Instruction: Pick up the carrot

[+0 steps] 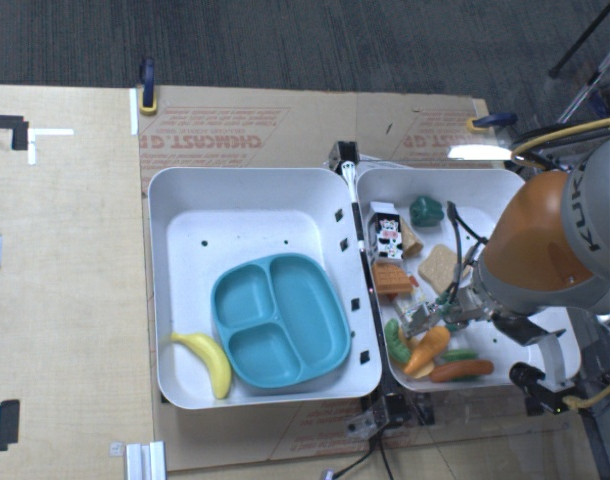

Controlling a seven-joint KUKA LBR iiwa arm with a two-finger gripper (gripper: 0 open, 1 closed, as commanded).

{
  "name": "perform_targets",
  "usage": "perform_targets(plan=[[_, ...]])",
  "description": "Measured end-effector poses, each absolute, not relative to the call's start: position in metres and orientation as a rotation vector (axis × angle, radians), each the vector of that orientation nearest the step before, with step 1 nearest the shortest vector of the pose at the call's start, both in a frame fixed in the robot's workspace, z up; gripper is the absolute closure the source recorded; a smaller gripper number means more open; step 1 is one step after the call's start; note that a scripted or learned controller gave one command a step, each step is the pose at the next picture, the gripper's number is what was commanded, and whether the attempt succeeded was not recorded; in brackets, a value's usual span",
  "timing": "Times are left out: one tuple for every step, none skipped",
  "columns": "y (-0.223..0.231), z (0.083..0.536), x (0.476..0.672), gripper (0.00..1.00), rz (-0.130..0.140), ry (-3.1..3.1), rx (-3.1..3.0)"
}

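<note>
Carrot [429, 349] in right bin [490, 182], pincer [432, 318] just above, blurred, grip state unclear.

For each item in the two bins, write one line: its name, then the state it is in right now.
carrot: lying in the right bin, under the gripper, not lifted
gripper: low over the carrot
banana: lying in the left bin beside the tray
blue divided tray: flat in the left bin
cracker: lying flat in the right bin
</note>
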State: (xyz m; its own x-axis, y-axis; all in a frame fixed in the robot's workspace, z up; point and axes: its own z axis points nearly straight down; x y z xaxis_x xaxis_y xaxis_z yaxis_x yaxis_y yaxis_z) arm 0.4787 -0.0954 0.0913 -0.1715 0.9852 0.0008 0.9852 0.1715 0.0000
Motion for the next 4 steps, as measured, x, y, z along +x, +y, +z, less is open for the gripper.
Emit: perform_targets(plan=[[-0.0967,0.1002,0.4808,1.00,-0.003,-2.400,-2.030],[-0.0967,0.1001,0.4808,0.00,-0.003,-2.401,-2.029],[-0.0965,0.0914,0.4778,0.00,0.001,-2.532,-1.856],[-0.0975,0.1004,0.4803,1.00,-0.002,-2.532,-1.864]])
